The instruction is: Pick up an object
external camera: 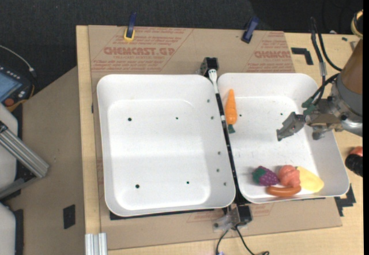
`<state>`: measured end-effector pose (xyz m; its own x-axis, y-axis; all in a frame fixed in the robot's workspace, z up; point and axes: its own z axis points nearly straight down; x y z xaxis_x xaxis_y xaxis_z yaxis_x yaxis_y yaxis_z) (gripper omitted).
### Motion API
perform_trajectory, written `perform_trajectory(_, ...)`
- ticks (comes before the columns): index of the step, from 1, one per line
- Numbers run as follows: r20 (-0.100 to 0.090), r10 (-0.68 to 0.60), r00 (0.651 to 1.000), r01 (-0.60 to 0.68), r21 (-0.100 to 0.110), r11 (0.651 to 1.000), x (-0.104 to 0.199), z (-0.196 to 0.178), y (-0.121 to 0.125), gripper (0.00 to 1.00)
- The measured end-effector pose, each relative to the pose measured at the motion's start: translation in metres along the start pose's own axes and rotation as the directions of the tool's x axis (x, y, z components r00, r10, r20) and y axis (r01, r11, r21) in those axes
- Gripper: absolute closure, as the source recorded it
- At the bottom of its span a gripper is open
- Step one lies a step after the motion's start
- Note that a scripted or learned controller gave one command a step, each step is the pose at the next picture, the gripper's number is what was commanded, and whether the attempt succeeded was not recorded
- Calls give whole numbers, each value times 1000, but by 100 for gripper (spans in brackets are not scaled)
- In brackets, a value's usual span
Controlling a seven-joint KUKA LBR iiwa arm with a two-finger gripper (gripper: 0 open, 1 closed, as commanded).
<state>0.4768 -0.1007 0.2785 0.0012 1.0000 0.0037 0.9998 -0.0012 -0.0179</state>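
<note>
While the arm reaches in from the right over the right bin (271,89), its tool (288,128) hangs above the bin's bare middle; I cannot tell how it is set. Nothing is visibly held in it. Objects to pick lie in this bin in two places. A toy carrot (231,107) lies along the left wall, just beside the black divider (223,132) that separates the two bins, well apart from the tool. Near the front wall sits a tight cluster: purple grapes (266,176), a pinkish-red fruit (289,175), a yellow piece (310,180) and an orange-red sausage-shaped piece (283,191), all touching or nearly so. The left bin (115,89) shows its white floor with small dark dots. Both bins rest on a brown cardboard sheet (173,46) on the bench, held at the far edge by two clamps (130,30). Black cables (319,52) trail by the arm.
</note>
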Motion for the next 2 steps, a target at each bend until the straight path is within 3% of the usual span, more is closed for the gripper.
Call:
perform_trajectory(1,8,2,1000,-2,-27,1000,-35,-81,2,0)
perform_trajectory(2,7,-4,1000,5,-39,999,8,-266,-2,0)
